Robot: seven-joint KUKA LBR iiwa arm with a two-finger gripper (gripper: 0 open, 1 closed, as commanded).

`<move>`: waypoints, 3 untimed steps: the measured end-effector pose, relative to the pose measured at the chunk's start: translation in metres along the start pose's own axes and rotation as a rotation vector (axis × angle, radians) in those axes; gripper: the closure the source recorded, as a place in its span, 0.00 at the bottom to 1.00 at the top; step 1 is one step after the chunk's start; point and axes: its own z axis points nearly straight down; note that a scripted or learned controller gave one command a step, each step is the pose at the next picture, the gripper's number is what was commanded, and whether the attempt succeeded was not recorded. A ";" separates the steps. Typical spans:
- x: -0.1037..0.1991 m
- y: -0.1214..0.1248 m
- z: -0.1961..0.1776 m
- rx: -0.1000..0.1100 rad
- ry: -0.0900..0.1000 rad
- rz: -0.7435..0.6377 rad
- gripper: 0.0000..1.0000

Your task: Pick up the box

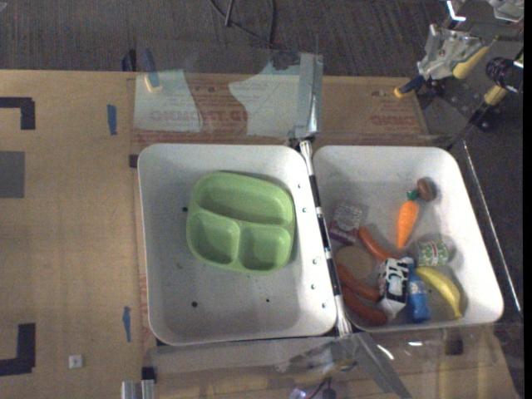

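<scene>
Quick rundown, all measured off the right bin (pixel 391 152). The box (pixel 396 278) you're after is the little black-and-white one, lying inside the right bin toward its near edge, roughly mid-width. It's wedged in pretty tight: a blue item (pixel 417 299) touches it on the side toward the bin's right wall, and a banana (pixel 442 288) is just past that. The reddish sausages (pixel 359 293) sit just beside it on the side toward the bin's left wall. Further into the right bin, toward its far wall, you've got a carrot (pixel 406 221), with a small green can (pixel 433 250) between the carrot and the banana.

The gripper (pixel 449 52) is well outside the right bin, up beyond its far right corner and well apart from the box. You can't tell from this angle whether it's clenched or released, too much clutter around it. Nothing from the bin is in it.

Against the right bin's left wall sits the left bin (pixel 158 223), both on the desk (pixel 66 223), with a green divided tray (pixel 242 221) in it.
</scene>
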 end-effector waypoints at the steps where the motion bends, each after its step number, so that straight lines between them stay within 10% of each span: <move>1: 0.115 -0.006 0.001 -0.001 0.000 0.249 1.00; 2: 0.215 -0.012 0.014 0.000 0.000 0.296 1.00; 3: 0.173 -0.041 0.055 0.003 0.000 0.133 1.00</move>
